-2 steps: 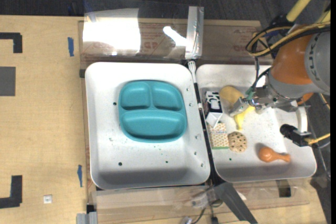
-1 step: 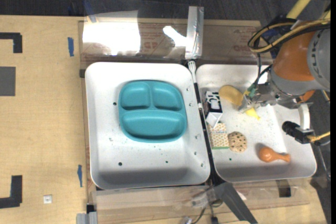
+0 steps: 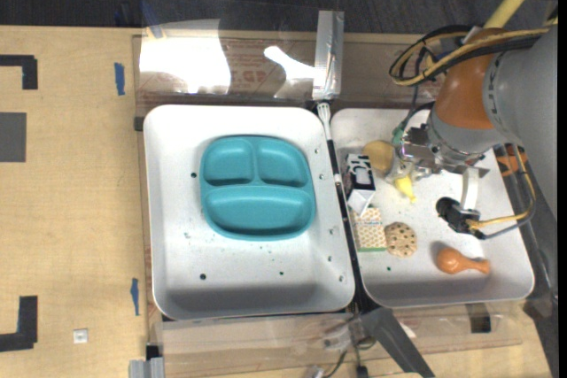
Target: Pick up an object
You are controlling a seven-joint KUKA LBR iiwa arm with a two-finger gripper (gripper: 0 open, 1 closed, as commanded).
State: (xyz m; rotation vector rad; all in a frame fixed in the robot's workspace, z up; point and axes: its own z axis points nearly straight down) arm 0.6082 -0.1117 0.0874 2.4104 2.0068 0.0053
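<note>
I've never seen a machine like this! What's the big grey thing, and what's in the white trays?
It's a robot arm, grey with an orange band, reaching in from the right. One camera above looks down on it. Its hand is over the right white bin, near a tan lump and a small yellow piece. A cookie and an orange pear-shaped toy lie there too. The left bin holds a teal divided plate. I can't tell whether the hand holds anything.

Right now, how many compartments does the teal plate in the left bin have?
3. On the teal plate, the far-left compartment and far-right compartment sit side by side; the wide compartment spans the near half. Nothing covers the plate, so none look hidden.
</note>
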